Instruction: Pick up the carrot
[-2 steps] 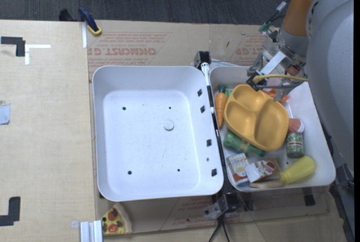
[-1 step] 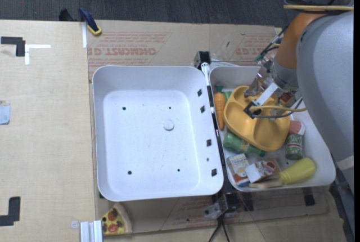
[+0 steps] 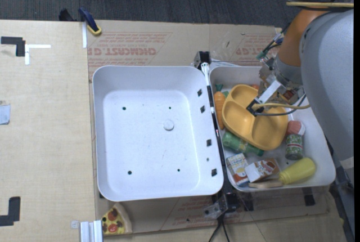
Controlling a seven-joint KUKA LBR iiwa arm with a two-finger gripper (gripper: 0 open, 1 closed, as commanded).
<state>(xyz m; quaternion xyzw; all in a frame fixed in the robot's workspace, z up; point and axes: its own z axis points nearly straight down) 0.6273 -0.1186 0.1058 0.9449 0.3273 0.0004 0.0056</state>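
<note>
The carrot (image 3: pixel 219 104) shows as a small orange piece with a bit of green at its top. It lies in the right bin (image 3: pixel 322 139), against the bin's left wall and partly under the rim of a yellow divided plate (image 3: pixel 256 122). My gripper (image 3: pixel 279 82) hangs over the far right part of that bin, above the plate's far edge and well to the right of the carrot. The wrist hides its tips.
The left bin (image 3: pixel 152 128) lies beside it. In the right bin, a green item (image 3: pixel 242 143) pokes out from under the plate, a small jar (image 3: pixel 293 144) stands at the right, and a yellow bottle (image 3: pixel 298 170) and printed packets (image 3: pixel 250 169) lie at the front.
</note>
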